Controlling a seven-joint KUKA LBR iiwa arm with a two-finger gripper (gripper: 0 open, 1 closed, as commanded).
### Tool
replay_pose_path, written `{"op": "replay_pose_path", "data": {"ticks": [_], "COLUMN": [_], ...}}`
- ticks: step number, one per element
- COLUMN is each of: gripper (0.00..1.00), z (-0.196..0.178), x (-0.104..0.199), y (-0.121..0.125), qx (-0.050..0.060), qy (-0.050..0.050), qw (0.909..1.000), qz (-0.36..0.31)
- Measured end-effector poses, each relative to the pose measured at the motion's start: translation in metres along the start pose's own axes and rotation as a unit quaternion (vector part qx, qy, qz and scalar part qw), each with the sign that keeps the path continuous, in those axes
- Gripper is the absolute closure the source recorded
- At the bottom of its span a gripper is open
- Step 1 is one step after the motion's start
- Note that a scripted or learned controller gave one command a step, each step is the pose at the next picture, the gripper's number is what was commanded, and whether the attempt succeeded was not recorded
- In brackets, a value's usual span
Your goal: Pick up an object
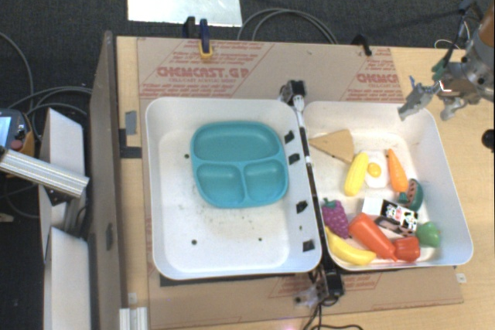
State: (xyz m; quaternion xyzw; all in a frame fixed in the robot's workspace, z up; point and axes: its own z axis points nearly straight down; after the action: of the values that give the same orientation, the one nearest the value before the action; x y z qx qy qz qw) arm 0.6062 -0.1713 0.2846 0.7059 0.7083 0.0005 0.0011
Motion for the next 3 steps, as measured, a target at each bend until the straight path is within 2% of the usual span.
{"op": "replay_pose_path", "data": {"ticks": [1, 2, 3], "gripper": [0.0, 0.0, 0.0], "z": [0.103, 0.2, 0.2], "x": [-0.035, -0.034, 0.066], "y": [0.024, -0.003, -0.022], "qx": [0.002, -0.004, 0.001], "qy": [0.0, 0.002, 0.002], "qw": [1.0, 1.0, 1.0], "qz": [0.002, 0.003, -0.004]}}
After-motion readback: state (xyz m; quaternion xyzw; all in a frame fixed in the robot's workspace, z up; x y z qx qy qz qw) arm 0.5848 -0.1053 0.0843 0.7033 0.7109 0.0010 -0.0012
